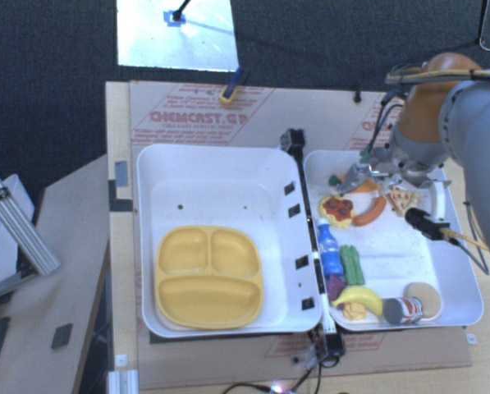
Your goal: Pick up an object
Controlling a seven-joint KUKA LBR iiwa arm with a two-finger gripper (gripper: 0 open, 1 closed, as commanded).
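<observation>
My gripper [359, 174] hangs low over the back left part of the right bin [454, 257], reaching in from the right. Just under it lies an orange carrot-like piece [366, 187], with a small green piece [335, 179] to its left. Close in front are a round red and yellow pizza toy [338, 210], an orange sausage [370, 210] and a pizza slice [402, 198]. Whether anything sits between the fingers is hidden.
Along the right bin's left wall and front lie a blue bottle [329, 250], green beans [352, 263], purple grapes [334, 286], a banana [358, 300], a can [403, 309] and a cookie [423, 295]. The left bin [220, 171] holds a yellow divided plate [209, 276].
</observation>
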